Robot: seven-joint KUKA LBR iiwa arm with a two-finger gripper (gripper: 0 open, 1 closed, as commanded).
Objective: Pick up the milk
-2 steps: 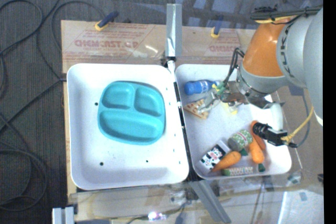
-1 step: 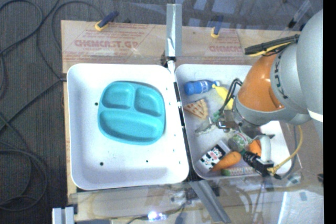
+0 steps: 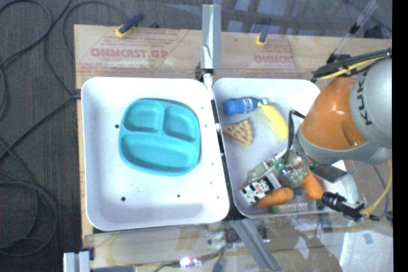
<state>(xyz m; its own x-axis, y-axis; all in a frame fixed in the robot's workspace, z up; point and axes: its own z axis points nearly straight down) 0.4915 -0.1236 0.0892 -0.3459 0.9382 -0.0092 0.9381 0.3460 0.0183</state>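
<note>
Below, two white bins sit side by side on the bench, the left bin [image 3: 95, 156] and the right bin [image 3: 233, 191] touching along a shared edge. One turquoise divided tray [image 3: 160, 136] lies in the left bin, slightly toward twelve o'clock of its centre, with three compartments showing. The right bin holds several small things: one blue bottle [image 3: 241, 105] at its eleven o'clock corner, one yellow banana [image 3: 275, 120] just at three o'clock of the bottle, and one tan waffle-patterned wedge [image 3: 239, 133] at six o'clock of the bottle. Two orange carrots lie near the bin's six o'clock edge, one carrot [image 3: 275, 197] lengthwise along that edge and a second carrot [image 3: 312, 186] just at its two o'clock. The milk [image 3: 257, 188], one small black-and-white carton, lies at the bin's seven o'clock corner, touching the first carrot's nine o'clock end. One arm [image 3: 347, 121], with its orange band, reaches in from three o'clock, and its gripper [image 3: 280, 165] hangs just at one o'clock of the milk; how wide it stands, and whether it has hold of anything, cannot be made out.
</note>
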